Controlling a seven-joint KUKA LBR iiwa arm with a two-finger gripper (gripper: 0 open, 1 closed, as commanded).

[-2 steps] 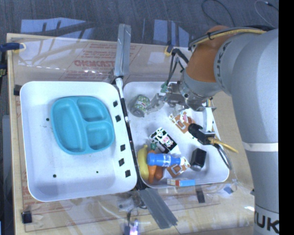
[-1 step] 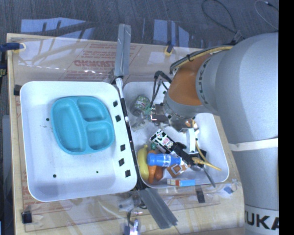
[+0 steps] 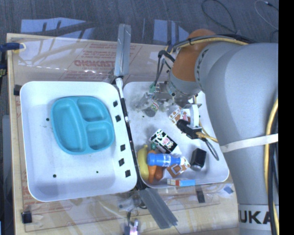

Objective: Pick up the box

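Observation:
Several small boxes lie in the right bin (image 3: 137, 94). A black-and-white patterned box (image 3: 163, 141) sits near the bin's middle. A brown and white box (image 3: 179, 166) is at the front, and a small orange-patterned box (image 3: 177, 115) lies under the wrist. My gripper (image 3: 153, 101) hangs low over the bin's far left part, above bare floor. It is apart from the black-and-white box, which lies nearer the front. Nothing shows in its grasp.
At the right bin's front lie a blue bottle (image 3: 164, 159), a banana (image 3: 143, 163), an orange piece (image 3: 157, 173), a black block (image 3: 198, 158) and a thin tube (image 3: 182, 182). The left bin (image 3: 34, 131) holds a blue divided tray (image 3: 83, 124). The grey arm (image 3: 240, 106) covers the right side.

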